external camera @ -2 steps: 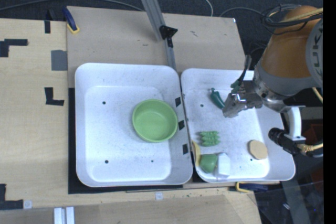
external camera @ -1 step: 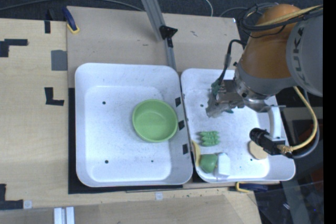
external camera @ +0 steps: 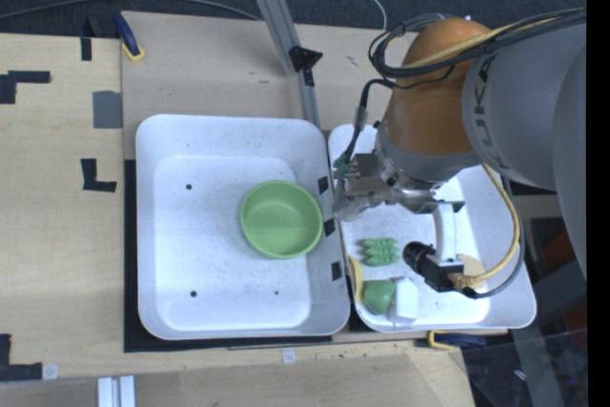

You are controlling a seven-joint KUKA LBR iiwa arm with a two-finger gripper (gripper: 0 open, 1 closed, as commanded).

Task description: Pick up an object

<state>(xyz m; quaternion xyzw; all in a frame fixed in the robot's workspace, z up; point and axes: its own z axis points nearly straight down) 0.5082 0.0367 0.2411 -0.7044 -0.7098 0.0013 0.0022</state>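
From my seat I cannot tell how the jaws stand: the two-finger gripper (external camera: 370, 195) is tucked beneath the grey arm's bulky orange-banded wrist (external camera: 434, 100), and from above its tip is mostly hidden, so I see nothing between it and won't claim a hold. What I can place is the tool end hanging over the near-left part of the right shallow white plastic bin (external camera: 510, 300), close to the rim it shares with the left shallow white plastic bin (external camera: 157, 205). Just below the tool lies a small green ridged block-like piece (external camera: 378, 250), and nearer the front edge a small rounded green lump (external camera: 378, 295) beside what looks like a pale scrap I cannot identify. A black fitting with a yellow cable (external camera: 434, 267) hangs off the wrist over the same bin. Across the divider, a light green round plastic bowl (external camera: 280, 218) sits upright towards the right side of the left bin, well apart from the tool. I judge this to be the approach, with nothing lifted. The next move calls for settling on the ridged piece, centring over it, then descending straight and closing clear of the bin wall.
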